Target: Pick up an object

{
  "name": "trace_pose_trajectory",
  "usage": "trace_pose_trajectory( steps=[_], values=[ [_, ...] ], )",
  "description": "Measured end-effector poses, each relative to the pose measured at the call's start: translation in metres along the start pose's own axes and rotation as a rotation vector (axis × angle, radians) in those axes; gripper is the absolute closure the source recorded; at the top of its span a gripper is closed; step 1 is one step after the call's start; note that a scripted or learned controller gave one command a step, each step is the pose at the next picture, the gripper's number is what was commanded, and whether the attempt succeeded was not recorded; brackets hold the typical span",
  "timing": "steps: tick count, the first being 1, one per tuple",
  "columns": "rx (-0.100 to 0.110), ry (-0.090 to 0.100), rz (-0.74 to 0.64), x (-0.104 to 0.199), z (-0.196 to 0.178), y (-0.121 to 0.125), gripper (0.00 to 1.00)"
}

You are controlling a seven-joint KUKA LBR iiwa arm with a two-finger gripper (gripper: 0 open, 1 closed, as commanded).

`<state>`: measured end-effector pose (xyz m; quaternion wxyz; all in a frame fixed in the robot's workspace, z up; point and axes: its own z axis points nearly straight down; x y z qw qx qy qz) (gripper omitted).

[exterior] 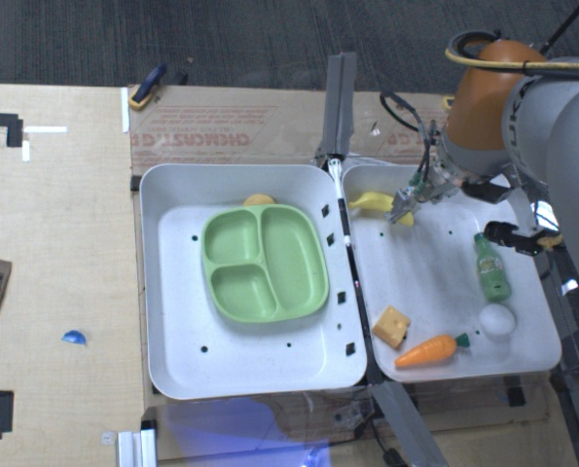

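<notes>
Banana (371, 201), yellow, lies at the far end of the right bin (435, 270) near the divider, and the gripper (406, 205) is down at its right end; whether it is apart or clamped on the fruit I cannot tell. Nothing looks lifted yet, so closing and raising are, I judge, left. Red print on the cardboard (211, 125) behind the bins appears reversed and unreadable.

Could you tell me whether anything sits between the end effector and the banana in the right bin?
Nothing visible does. The end effector is right at the banana, near the right bin's top left corner; the other items lie apart.
</notes>
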<state>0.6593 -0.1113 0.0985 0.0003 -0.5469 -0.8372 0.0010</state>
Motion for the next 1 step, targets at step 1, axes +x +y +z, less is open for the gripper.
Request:
trace_pose_trajectory(
  steps=[1],
  values=[
    [0.002,0.000,0.328,0.0404,-0.0903,-0.0070,1.00]
  ],
)
